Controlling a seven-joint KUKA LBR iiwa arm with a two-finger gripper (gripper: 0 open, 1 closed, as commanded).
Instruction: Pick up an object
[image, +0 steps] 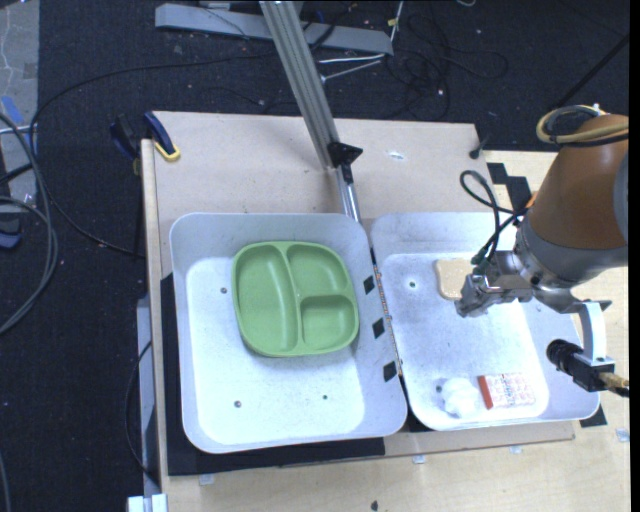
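Nearest, a fluffy white ball and a red-printed box lie in the right bin; claw state unclear.

A light tan counter is shown from above at a slant, bounded by dark floor on the far and left sides. Two shallow white bins are set directly on it, side by side and touching along their inner edges: the left bin and the right bin. A dark mat, or possibly a shadowed underlay, is seen protruding beneath the left bin's near and left edges. At the counter's far left corner a blue and yellow clamp is fixed. Black tape marks are visible on the counter surface near the far right corner.
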